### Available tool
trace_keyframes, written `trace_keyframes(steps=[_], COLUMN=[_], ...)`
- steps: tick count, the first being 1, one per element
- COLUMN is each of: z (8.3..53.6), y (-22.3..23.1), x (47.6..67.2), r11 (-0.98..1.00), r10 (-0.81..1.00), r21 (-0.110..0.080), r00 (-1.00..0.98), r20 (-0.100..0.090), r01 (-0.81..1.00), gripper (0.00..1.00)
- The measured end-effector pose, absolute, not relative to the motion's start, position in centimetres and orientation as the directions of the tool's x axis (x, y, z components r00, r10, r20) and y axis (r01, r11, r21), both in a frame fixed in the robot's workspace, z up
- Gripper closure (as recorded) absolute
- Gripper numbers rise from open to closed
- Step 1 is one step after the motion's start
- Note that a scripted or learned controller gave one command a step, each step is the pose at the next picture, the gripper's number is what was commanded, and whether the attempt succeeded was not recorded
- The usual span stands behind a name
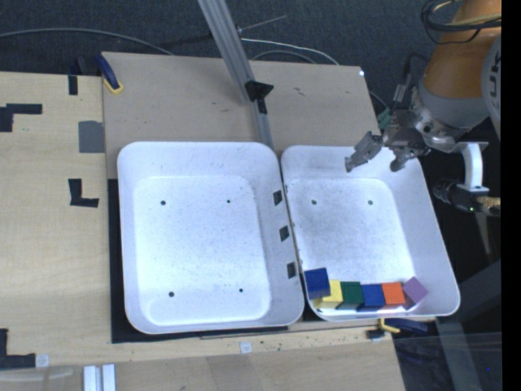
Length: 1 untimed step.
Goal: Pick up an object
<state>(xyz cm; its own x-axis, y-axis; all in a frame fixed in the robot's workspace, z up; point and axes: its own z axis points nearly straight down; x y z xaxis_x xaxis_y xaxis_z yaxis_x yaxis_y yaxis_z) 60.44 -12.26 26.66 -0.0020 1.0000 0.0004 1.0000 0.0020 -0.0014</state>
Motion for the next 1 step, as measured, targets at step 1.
trace_keyframes(steps=[1], z=[9.04], y=[-15.26], x=[66.04], r11=[0.002], r10=[1.000], r21=[-0.007], r00=[-0.002], r20=[-0.001], r01=[1.000], gripper=[0.00])
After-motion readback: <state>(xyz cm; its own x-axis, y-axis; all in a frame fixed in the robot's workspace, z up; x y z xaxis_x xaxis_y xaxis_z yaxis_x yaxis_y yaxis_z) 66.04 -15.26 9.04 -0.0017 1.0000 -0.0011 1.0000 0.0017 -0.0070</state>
